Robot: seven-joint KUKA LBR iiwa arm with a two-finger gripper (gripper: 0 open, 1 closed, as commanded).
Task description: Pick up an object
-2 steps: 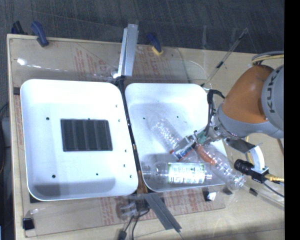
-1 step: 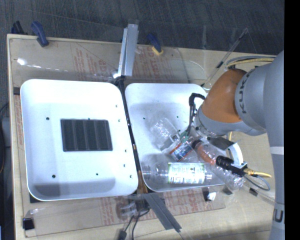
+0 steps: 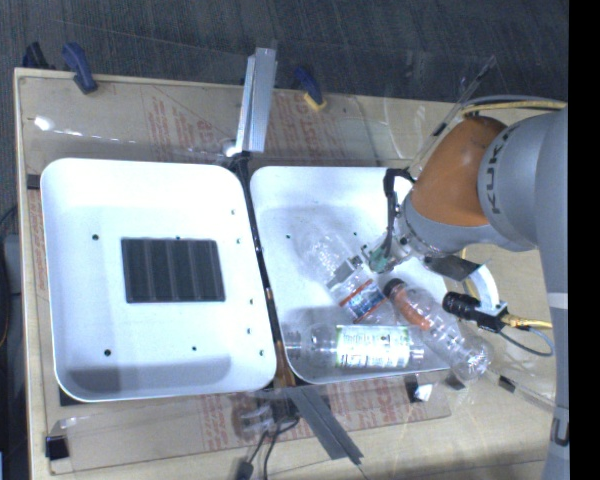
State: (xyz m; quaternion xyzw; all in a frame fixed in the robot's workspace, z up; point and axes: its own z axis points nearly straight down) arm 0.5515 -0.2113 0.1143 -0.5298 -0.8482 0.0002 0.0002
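I see the gripper [image 3: 378,259] low in the right bin [image 3: 280,208], near its right edge; whether it is open or closed, I cannot tell. Three clear plastic bottles lie there: a crumpled one [image 3: 335,258] just beside the gripper, a green-labelled one [image 3: 355,347] along the front edge, an orange-tinted one [image 3: 430,323] at the front-right corner.

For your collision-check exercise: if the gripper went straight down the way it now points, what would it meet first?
Probably the small clear bottle lying under the gripper in the right bin, though depth is unclear from above.

Pretty bright overall, the left white bin [image 3: 140,198] is nearly blown out up top, soft shadow along its bottom edge, glare on the plastic sheet [image 3: 380,118], everything's a bit soft and grainy
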